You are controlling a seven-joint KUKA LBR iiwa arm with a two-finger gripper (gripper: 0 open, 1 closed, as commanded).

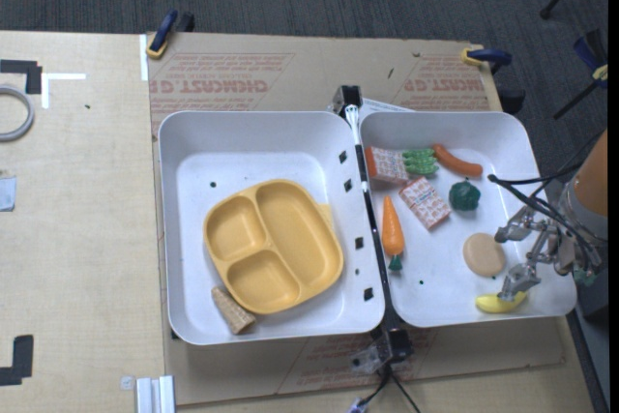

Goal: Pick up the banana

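Two white bins sit side by side on a piece of cardboard (290, 73) on the bench. The banana (500, 303) is small and yellow, and it lies in the right bin (440, 303), down in the near right corner, close to the rim. The gripper (527, 256) comes in from the right and hangs just above the banana. One of its metal fingers (516, 281) points down and ends right at the top of the banana, maybe touching it. The fingers look spread apart, and nothing is between them, so the banana is not held. Just left of the gripper lies a round tan cookie (483, 255). Farther back in the same bin are a green ball (465, 196), a little red and white box (425, 204), an orange carrot (392, 227), a hot dog (456, 162), some green leaves (420, 161) and a small snack packet (388, 165). The left bin (193, 135) holds a yellow plate (274, 245) with three parts. A brown piece of bread (233, 310) lies by the plate's near edge.
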